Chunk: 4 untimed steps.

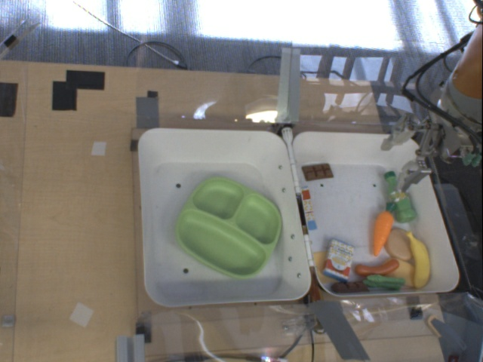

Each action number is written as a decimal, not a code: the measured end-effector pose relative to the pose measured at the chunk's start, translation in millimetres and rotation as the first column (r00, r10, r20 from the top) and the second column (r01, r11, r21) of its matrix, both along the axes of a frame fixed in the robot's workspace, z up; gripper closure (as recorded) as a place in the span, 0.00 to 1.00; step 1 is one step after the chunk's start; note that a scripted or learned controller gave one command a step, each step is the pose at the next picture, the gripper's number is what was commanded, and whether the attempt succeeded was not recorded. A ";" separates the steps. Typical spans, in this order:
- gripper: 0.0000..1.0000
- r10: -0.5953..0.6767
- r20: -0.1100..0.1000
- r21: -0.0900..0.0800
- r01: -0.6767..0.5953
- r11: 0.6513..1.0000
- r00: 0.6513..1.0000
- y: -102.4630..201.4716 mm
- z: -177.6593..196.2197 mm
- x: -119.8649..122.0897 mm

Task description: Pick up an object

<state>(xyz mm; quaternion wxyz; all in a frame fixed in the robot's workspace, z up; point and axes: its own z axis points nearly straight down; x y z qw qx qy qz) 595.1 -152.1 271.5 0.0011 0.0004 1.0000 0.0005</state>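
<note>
Carrot (383, 232) lies in the right bin (355, 194), long axis nearly upright in view, tip toward the near rim, leafy top (400, 204) toward the far side. Pincer (411, 178) hangs just above those greens; whether its fingers are spread cannot be told. Banana (419, 259) lies beside.

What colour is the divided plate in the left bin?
Light green; the divided plate shows plainly in the camera view.

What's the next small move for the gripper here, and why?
Probably lower the gripper a little further onto the green bottle. It hangs at the right bin's far right edge, just above the bottle, with nothing visibly between its fingers; the carrot lies just beyond.
</note>
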 end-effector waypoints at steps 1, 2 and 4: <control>0.00 0.169 -0.009 0.005 -0.169 0.986 0.986 -33.2 -139.5 11.0; 0.00 0.056 0.011 -0.003 -0.056 0.998 0.998 -17.1 -182.4 -16.5; 1.00 0.239 0.021 -0.011 -0.239 0.971 0.971 -11.4 -179.7 -56.3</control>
